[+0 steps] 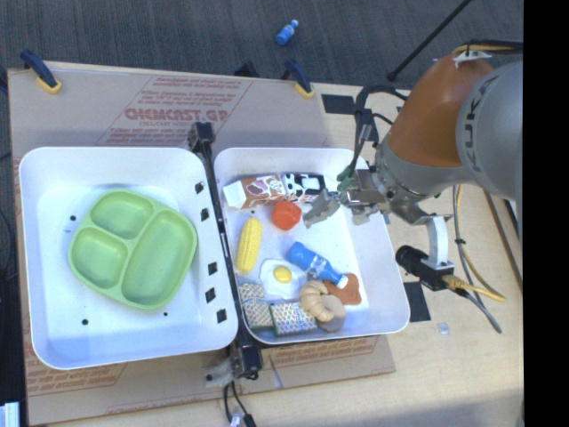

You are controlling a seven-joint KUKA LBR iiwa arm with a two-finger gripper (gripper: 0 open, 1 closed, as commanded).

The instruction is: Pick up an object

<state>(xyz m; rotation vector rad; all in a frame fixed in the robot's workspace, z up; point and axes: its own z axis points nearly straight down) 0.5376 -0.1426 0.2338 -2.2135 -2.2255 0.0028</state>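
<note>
My gripper [325, 205] hangs over the upper right part of the right bin [384, 265], just right of a red tomato [285, 214]. Nothing shows held in it. Behind the tomato lies a brown and cow-patterned carton [283, 186]. A yellow corn cob [250, 244] lies near the bin's left wall. A blue bottle [313, 263] sits in the middle, with a fried egg [281, 275] beside it. A tan pastry [322, 306] and patterned packets [271, 315] lie at the front.
The left bin [44, 310] holds a green divided plate [133, 247]. A black divider with clips [213, 229] runs between the bins. The arm's orange band [431, 114] looms over the right bin's right edge. A small blue item [285, 32] lies on the floor beyond.
</note>
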